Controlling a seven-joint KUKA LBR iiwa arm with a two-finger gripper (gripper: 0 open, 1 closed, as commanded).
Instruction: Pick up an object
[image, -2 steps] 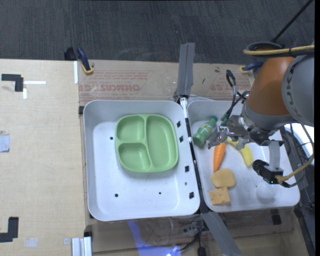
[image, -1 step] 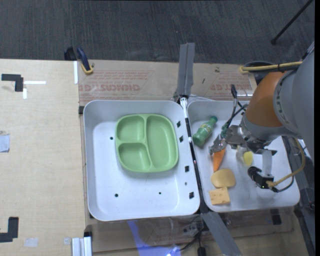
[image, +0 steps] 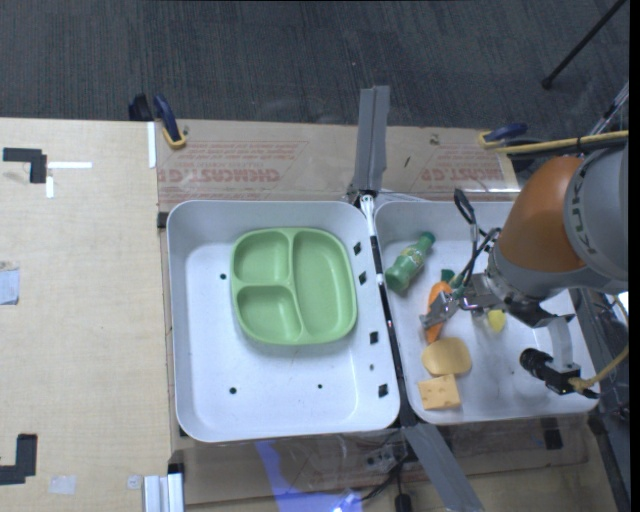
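Observation:
The right bin (image: 500, 400) holds several small items. A green bottle (image: 408, 264) lies near its left wall. Just below it an orange carrot-like piece (image: 439, 293) sits partly under my gripper (image: 437, 318), which hangs low over the bin's middle left. A round tan piece (image: 447, 356) and a yellow cheese-like wedge (image: 439, 393) lie in front of the gripper. A small yellow piece (image: 495, 320) peeks out beneath the wrist. I see nothing lifted off the bin floor.
The left bin (image: 200, 380) carries a green divided plate (image: 295, 286). A metal divider (image: 385, 330) runs between the bins. The grey arm with its orange band (image: 545, 225) covers the right bin's far right side. A black cable fitting (image: 545, 368) lies at the right.

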